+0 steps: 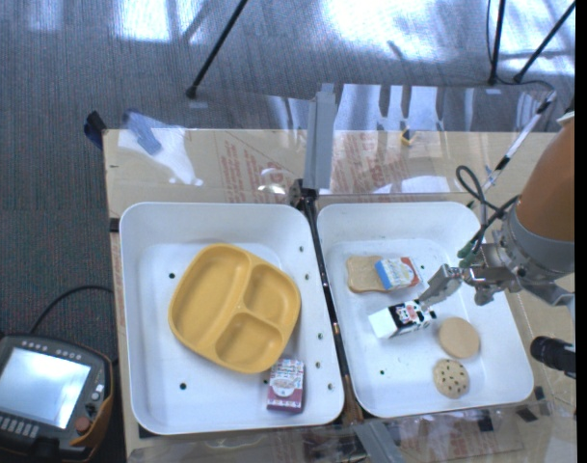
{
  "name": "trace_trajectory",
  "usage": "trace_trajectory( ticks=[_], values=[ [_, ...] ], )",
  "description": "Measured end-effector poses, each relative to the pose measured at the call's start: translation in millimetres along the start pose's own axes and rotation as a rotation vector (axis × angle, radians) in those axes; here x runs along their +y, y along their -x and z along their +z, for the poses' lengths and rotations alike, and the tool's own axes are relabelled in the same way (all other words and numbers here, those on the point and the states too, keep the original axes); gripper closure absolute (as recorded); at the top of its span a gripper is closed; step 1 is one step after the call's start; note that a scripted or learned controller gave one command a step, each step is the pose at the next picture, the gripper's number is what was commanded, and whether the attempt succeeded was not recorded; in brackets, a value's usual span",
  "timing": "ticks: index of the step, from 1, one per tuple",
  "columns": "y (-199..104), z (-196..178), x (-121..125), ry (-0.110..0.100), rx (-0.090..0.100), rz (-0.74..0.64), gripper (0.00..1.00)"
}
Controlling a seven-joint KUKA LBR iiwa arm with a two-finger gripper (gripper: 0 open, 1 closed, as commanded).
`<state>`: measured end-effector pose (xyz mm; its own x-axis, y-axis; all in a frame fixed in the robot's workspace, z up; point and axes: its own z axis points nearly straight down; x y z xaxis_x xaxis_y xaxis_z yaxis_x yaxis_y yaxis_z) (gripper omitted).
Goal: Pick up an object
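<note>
On your left, the left bin (139,258) holds a yellow divided plate (235,306) with a small red box (286,385) near its lower edge. In the right bin (370,394) you see a toast slice (361,274) touching a blue packet (398,273), then a milk carton (397,320), a round biscuit (459,338) and a chip cookie (451,378). The hand (430,300) sits at the carton's upper right corner; you cannot tell its opening.

No print on the cartons or bench is legible.
</note>
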<state>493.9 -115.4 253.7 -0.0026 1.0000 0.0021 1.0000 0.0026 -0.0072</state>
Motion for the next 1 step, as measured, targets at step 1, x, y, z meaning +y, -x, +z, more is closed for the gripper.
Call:
trace_trajectory(
  ticks=[1],
  values=[
    [-12.7,139.4,43.9,0.022,-0.004,0.064,0.00]
  ],
)
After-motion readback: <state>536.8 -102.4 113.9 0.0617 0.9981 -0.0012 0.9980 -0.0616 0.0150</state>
